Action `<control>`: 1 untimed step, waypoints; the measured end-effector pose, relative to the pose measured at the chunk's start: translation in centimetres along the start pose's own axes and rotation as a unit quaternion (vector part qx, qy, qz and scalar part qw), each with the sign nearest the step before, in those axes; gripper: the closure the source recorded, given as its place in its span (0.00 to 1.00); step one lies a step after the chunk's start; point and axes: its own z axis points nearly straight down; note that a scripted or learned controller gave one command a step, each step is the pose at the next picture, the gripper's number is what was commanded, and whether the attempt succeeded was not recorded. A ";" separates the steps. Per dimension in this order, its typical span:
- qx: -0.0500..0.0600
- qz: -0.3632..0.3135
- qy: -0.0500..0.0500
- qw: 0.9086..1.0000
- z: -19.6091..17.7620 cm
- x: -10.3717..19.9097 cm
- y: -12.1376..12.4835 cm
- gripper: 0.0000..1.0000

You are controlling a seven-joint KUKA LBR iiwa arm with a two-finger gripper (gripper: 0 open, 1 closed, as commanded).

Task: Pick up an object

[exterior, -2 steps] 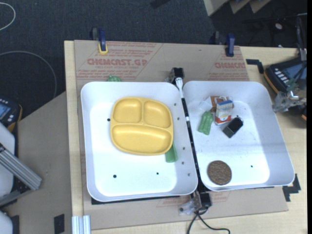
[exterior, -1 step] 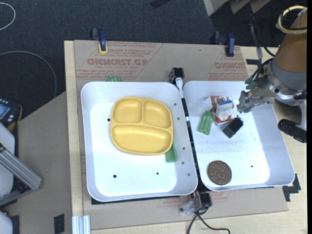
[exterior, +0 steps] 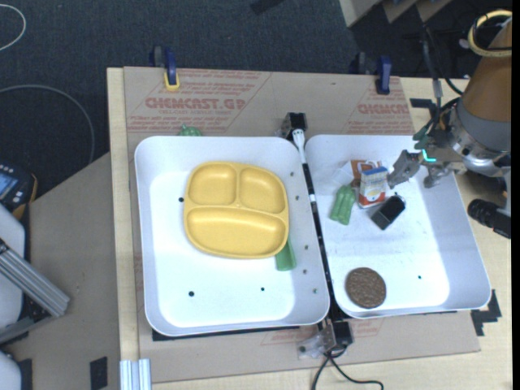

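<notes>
My gripper (exterior: 416, 174) hangs over the upper right part of the right bin (exterior: 455, 250), with its fingers (exterior: 401, 169) spread open and nothing between them. Just left of it lies a red and white carton (exterior: 372, 179). A black block (exterior: 388, 212) sits below and left of the gripper, and a green piece (exterior: 343, 205) lies left of the block. Near the bin's front edge rests a brown round disc (exterior: 366, 287).
The left bin (exterior: 162, 242) holds a yellow divided plate (exterior: 237, 210) with a green piece (exterior: 285, 257) poking out at its lower right. Blue clamps (exterior: 169, 62) hold the cardboard base at the back. A ridge (exterior: 313, 210) separates the bins.
</notes>
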 end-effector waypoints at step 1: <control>0.003 0.002 0.001 1.000 15.4 -1.2 -2.1 0.00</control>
